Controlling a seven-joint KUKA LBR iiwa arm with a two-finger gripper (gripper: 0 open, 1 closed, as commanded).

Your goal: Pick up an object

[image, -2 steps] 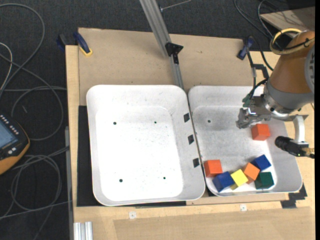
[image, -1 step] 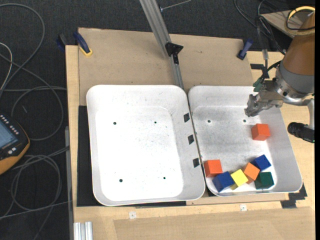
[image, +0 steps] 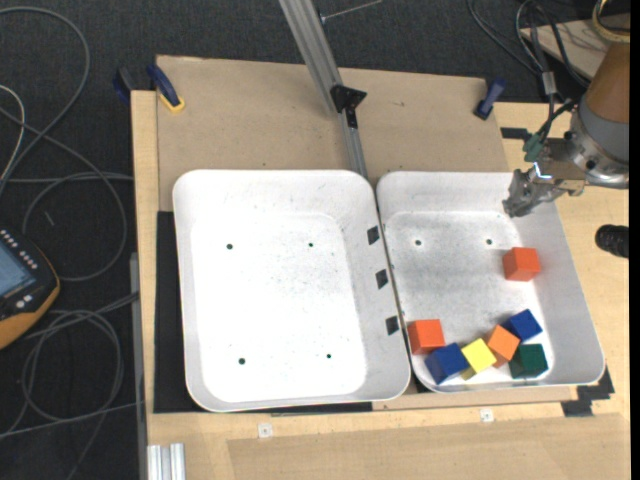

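Orange block (image: 521,263) in right bin (image: 455,238), below hand (image: 521,199)

Arm (image: 610,118) cut off by right edge. Gripper (image: 522,196) too small & blurred to read. Green block (image: 530,361) partly hidden behind orange block (image: 503,343).

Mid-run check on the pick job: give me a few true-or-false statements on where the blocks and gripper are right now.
1. All blocks lie in the right bin. True.
2. The gripper holds the lone orange block. False: that block rests on the bin floor, apart from the gripper.
3. The green block sits in the near right corner. True.
4. The yellow block is in the left bin. False: it lies in the right bin, among the cluster.
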